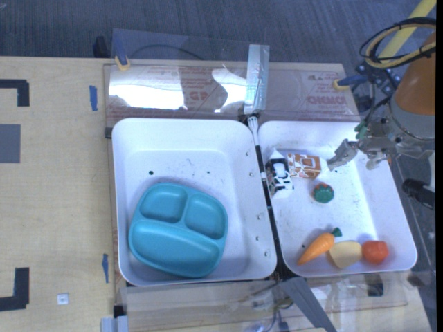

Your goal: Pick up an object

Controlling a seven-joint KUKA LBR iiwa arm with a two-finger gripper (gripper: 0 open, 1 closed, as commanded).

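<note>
The right bin (374, 206) holds several small items. A white, black and orange carton (291, 170) lies at its upper left, with a green round piece (323, 194) just below and to the right. Along the front lie a toy carrot (317, 247), a pale yellow piece (345, 254) and a red tomato (375, 252). My gripper (358, 158) hangs over the bin's upper right part, to the right of the carton and above the green piece. It is open with nothing between its fingers (339, 155).
The left bin (131, 144) holds a blue divided plate (180, 228). A metal divider strip (266, 206) runs between the two bins. Yellow and black cables (394, 40) loop above the arm at the upper right.
</note>
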